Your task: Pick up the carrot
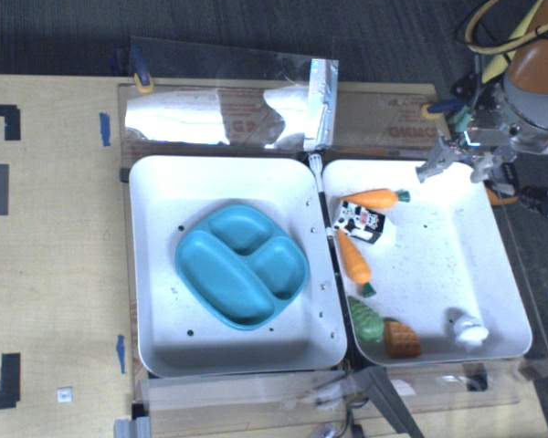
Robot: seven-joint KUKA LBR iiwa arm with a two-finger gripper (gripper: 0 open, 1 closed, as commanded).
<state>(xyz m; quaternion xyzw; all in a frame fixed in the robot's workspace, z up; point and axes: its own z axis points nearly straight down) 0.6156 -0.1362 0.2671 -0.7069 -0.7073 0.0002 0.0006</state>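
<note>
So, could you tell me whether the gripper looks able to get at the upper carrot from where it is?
Probably yes. The gripper hangs over the right bin's far corner, and the upper carrot lies uncovered, a black-and-white item just beside it.

The pale wooden worktop (pixel 55 272) carries two shallow white bins side by side. Taking the left bin (pixel 155 199) as the landmark: the right bin (pixel 493 272) sits just beside it on the right, their inner rims touching. Behind the left bin, along its far edge, lies a cardboard strip (pixel 393 121) covered partly by a shiny clear sheet (pixel 219 108). Left of the left bin, the bare worktop shows black corner marks (pixel 7 121) and small blue tape pieces (pixel 104 128), one toward the back and one toward the front.
</note>
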